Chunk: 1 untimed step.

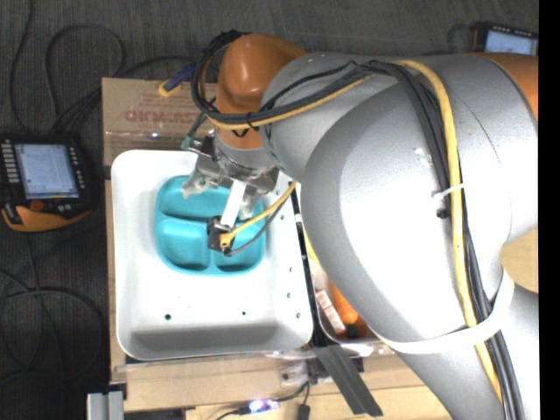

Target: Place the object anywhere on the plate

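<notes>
A turquoise divided plate (182,233) lies in the left white bin (144,322), toward its back half. My gripper (224,185) hangs low over the plate's back right part, under the orange wrist band. The wrist hides the plate's far corner and whatever sits below the gripper. An orange and red object (338,310) shows in a sliver of the right bin, below the arm.
The grey arm covers nearly all of the right bin. Bare white floor of the left bin (201,313) stretches in front of the plate. A cardboard sheet (144,108) lies behind the bins, and a handheld screen unit (42,178) rests off the bench at left.
</notes>
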Available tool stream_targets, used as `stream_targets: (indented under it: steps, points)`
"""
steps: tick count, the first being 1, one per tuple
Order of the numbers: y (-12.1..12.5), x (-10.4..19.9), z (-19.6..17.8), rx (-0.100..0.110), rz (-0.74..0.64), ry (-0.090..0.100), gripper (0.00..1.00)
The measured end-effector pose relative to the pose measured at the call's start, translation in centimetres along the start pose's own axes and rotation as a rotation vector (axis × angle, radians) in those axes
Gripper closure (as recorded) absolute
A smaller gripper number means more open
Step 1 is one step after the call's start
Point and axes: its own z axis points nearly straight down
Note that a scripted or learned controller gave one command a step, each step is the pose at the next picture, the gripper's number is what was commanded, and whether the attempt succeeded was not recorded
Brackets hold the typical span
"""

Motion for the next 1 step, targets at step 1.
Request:
stream_targets:
  steps: [1]
  points:
    - [3.88, 1.36, -6.96, -0.010, -0.186, 0.000, 0.00]
